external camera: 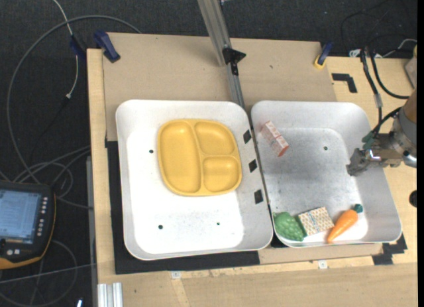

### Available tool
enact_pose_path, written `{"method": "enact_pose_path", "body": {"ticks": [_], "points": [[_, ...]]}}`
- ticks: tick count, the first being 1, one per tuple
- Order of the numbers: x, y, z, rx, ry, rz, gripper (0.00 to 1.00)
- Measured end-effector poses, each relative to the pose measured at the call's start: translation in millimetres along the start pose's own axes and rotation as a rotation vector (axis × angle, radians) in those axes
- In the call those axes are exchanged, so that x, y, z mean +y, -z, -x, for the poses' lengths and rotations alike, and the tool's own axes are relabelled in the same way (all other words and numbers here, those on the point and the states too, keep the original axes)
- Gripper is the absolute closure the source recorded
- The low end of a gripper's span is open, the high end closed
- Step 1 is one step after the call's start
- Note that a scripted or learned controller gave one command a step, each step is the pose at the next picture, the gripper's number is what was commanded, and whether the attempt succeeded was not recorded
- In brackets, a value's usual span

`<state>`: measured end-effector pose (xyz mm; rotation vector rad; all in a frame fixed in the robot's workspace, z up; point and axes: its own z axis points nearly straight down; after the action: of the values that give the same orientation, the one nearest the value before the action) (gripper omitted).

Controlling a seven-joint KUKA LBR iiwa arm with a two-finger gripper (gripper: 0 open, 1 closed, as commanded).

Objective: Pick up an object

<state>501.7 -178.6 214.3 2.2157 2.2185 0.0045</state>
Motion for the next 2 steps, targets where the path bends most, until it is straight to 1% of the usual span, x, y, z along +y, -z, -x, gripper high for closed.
{"method": "enact_pose_path", "body": {"ticks": [1, 2], "points": [[1.6, 33.0, 0.2, 0.001, 0.0, -0.001, 1.0], [-7.0, 22.2, -52.1, 0.006, 0.004, -0.009, 1.0]]}}
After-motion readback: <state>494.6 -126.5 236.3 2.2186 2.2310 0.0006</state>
